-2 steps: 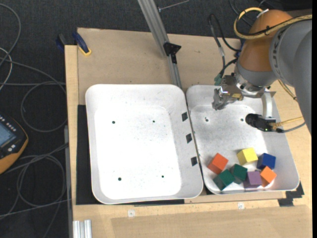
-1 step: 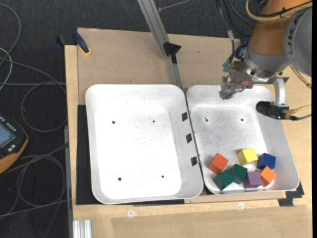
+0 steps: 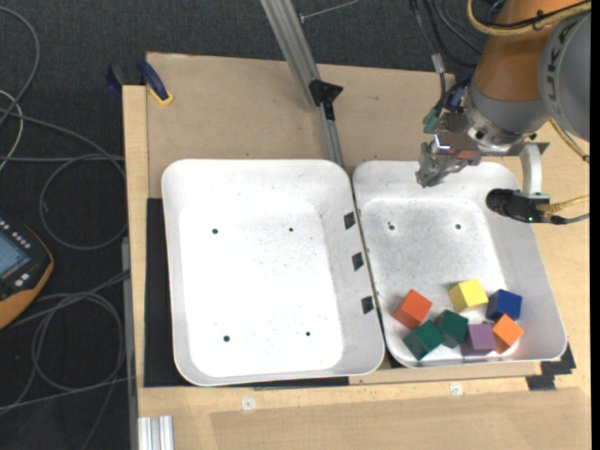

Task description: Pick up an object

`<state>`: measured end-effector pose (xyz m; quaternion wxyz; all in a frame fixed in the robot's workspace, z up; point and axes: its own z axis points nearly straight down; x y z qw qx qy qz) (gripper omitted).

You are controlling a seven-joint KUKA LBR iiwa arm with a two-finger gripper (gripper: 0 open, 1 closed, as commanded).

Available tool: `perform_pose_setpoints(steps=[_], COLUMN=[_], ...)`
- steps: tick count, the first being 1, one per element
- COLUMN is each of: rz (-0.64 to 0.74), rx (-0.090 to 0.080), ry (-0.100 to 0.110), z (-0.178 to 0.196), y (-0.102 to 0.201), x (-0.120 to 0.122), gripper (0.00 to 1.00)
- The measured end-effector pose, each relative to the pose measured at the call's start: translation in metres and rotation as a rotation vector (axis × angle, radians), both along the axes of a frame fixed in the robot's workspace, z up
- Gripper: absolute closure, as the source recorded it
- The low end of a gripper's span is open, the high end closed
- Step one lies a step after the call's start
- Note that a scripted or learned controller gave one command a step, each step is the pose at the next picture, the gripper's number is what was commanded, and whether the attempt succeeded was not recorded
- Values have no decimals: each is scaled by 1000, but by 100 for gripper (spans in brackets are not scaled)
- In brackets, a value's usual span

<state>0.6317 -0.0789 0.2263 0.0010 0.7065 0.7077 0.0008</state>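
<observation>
I'm seeing no readable writing. My fingers (image 3: 434,172) are hovering at the right bin's (image 3: 536,279) far rim, grip state unclear; blocks (image 3: 458,322) are sitting well nearer me.

We are looking at a robotics lab, or a test cell much like one. A plywood bench (image 3: 234,111) carries two shallow white bins (image 3: 187,251) side by side, and a grey industrial arm (image 3: 525,54) with an orange band reaches in over it. Loose black cables (image 3: 56,204) trail across the dark carpet (image 3: 141,7) on the left, beside a yellow-edged handheld unit (image 3: 19,265) (we cannot read its screen). An aluminium rail (image 3: 295,45) rises at a slant from the bench, and small coloured blocks (image 3: 459,322) serve as test pieces.
</observation>
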Motion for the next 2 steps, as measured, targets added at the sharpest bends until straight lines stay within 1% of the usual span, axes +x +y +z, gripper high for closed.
perform_pose_setpoints(steps=[1,2], rz=[5,5], rx=[4,3], ry=[4,5], z=[11,2], y=[54,108], x=[-18,-26], gripper=[100,100])
